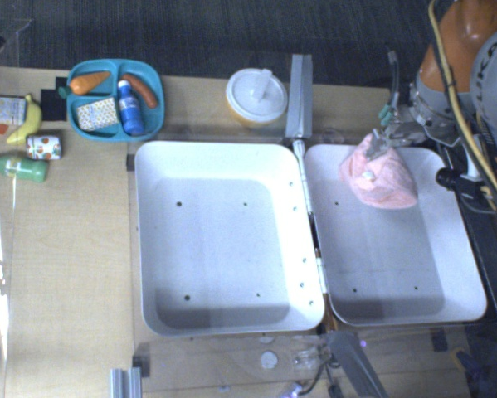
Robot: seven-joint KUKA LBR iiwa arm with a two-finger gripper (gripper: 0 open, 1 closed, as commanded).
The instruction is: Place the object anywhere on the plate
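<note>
Nearby, blue plate (115,98), white cup (256,96).

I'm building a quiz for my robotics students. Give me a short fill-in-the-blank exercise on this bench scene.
1. The pink object lies in the ______ bin of the two as the camera sees them.
2. The divided plate holding toy food is coloured ______.
3. The white lidded cup stands behind the ______ bin, outside it.
4. The yellow banana lies to the ______ of the divided plate in the camera view.

Missing words: right; blue; left; left
</note>
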